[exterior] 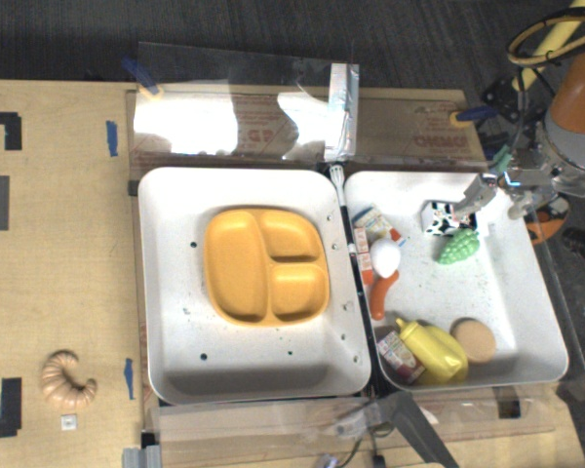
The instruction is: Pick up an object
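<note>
The nearest candidates in the right white bin (pixel 526 291) are one yellow plastic mustard bottle (pixel 431 347) and one tan round disc (pixel 474 338). Farther back lie one white egg (pixel 385 257) beside an orange carrot-like piece (pixel 382 291), one green bumpy grape cluster (pixel 458 247) and one black-and-white cow toy (pixel 444 219). The pincer (pixel 487 191) hangs over the far corner; whether wide or narrow I cannot tell. Best to descend squarely over the cow or the grapes, which touch, so centre carefully. The left bin (pixel 166 291) holds one yellow divided tray (pixel 267 264).

We look down on a yellow divided tray (pixel 263 264) lying mid-floor in the left white bin (pixel 166 261), a pastry-shaped toy (pixel 66 378) near the wooden bench's (pixel 49 261) front-left corner, and a clear plastic sheet (pixel 234 105) along the back edge.
</note>
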Robot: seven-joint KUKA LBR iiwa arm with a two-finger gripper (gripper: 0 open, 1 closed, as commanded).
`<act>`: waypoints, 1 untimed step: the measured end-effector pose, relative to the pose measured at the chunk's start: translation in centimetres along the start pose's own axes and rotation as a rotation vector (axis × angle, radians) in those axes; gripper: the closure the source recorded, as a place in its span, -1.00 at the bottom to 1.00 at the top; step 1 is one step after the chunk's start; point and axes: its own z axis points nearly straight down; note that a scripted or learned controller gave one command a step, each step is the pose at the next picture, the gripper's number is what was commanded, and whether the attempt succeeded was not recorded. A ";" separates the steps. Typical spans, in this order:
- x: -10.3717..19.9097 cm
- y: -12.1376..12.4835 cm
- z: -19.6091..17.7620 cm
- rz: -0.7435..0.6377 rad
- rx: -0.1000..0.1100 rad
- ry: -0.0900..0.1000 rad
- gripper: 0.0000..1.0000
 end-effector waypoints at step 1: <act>-4.1 6.6 0.5 -0.012 -0.001 -0.002 -1.00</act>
